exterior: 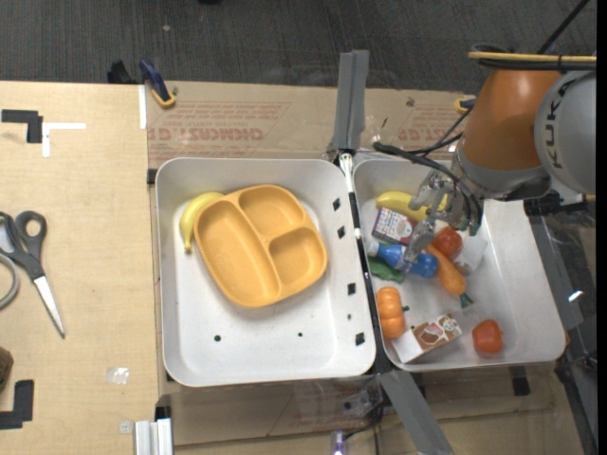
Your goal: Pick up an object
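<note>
Hovering low in the right bin, gripper down among crowded toy food, fingers slightly apart, nothing visibly between them. Blue toy right beneath, purple carton and yellow banana alongside, orange carrot and red tomato crowding the other side.

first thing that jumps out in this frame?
The yellow divided plate in the left bin, with a banana tucked at its upper left edge. Next, the grey arm's orange band at upper right, its gripper down over a cluster of toy food in the right bin, by a blue piece.
</note>
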Robot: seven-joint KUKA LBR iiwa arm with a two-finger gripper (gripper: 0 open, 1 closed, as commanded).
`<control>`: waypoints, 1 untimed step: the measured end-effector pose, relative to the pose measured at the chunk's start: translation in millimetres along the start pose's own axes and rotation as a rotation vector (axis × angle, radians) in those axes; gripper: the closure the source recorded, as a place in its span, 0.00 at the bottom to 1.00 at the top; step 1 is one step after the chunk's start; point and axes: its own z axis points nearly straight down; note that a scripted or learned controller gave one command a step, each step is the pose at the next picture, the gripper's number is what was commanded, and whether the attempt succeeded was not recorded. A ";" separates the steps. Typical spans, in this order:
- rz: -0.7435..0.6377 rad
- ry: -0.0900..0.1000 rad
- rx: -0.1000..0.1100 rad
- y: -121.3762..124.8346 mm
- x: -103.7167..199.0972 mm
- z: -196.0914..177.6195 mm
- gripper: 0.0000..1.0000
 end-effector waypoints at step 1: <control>0.025 0.010 0.004 -41.6 16.2 16.1 0.00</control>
